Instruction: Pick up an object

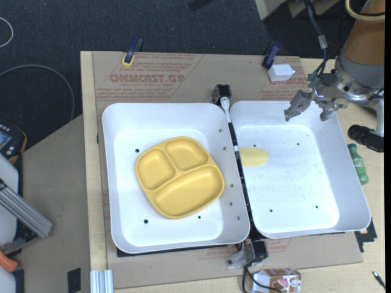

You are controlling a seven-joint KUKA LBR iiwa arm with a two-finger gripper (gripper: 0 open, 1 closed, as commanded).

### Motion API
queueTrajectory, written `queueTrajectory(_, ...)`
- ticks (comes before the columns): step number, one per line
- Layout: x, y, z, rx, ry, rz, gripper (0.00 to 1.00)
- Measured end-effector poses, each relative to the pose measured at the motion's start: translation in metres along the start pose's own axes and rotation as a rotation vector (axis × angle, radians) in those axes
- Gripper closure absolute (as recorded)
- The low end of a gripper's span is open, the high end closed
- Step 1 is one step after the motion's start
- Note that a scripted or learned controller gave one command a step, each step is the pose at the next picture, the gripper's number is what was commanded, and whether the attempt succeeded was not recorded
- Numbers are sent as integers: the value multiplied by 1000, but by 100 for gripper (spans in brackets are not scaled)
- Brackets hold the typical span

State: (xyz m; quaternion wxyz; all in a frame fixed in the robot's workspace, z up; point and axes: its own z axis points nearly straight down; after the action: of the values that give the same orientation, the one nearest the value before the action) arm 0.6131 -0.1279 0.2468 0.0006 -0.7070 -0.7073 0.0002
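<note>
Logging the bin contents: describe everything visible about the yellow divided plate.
The yellow divided plastic plate lies flat, face up, in the left white bin, near its middle, turned at a slant. It is rounded, with a glossy look and three compartments: two small ones, one larger. It rests on the bin floor, nothing on it.

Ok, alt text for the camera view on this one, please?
A gripper hangs open over the far edge of the right bin, holding nothing; a small yellow piece lies by that bin's left wall. The left bin holds a yellow divided plate.
</note>
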Motion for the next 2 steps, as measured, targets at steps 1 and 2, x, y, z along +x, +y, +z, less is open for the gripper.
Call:
queueTrajectory(1, 71, -46, -113, -14, 1, -8, 0)
queueTrajectory(2, 140, -100, -235, -17, 3, -10, 0)
